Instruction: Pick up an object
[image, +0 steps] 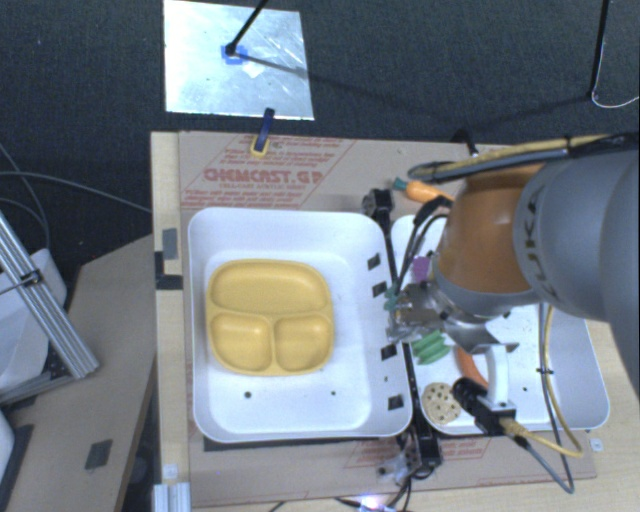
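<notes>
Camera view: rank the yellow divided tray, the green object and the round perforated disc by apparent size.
1. Yellow divided tray, largest by far.
2. Green object and round perforated disc: alike; the arm partly hides the green one, so unranked.

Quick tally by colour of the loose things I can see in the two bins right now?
Yellow: 1, divided tray
Green: 1, small item
Orange: 1, small item
Beige: 1, dotted disc
Total: 4 visible; the arm covers much of the right bin.

Dark carpet floor (80, 90) surrounds a wooden bench (120, 340) topped with printed cardboard (265, 170). A shiny metal sheet (235, 60) lies on the far floor; an aluminium frame (40, 310) stands left.
</notes>
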